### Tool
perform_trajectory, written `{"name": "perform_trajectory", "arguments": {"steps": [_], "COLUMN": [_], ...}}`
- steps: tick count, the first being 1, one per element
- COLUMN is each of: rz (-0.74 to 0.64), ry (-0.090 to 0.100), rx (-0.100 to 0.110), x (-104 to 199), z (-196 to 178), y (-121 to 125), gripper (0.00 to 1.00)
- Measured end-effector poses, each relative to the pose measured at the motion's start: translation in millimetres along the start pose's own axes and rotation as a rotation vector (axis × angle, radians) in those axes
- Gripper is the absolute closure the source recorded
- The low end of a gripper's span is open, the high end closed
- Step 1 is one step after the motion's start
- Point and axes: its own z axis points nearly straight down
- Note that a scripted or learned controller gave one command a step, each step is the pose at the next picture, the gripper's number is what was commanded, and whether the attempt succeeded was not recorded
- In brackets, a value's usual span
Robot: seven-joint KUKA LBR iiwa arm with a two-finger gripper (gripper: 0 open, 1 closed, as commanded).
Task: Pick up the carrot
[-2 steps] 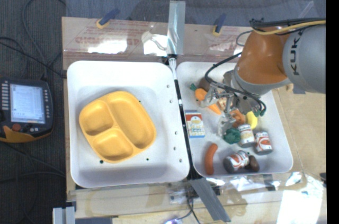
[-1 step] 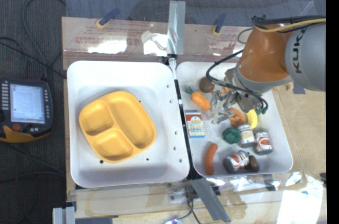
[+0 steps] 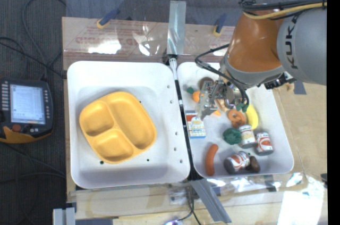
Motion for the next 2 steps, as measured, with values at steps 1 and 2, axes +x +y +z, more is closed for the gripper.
{"name": "perform_trajectory", "arguments": {"steps": [1,2], "rz": [0.388,0.074], "ry": [0.006,0.001], "rx": [0.002,0.004], "x": [14,20], "z": [2,-49], "y": [67,-1], "gripper": [1.0,1.0]}}
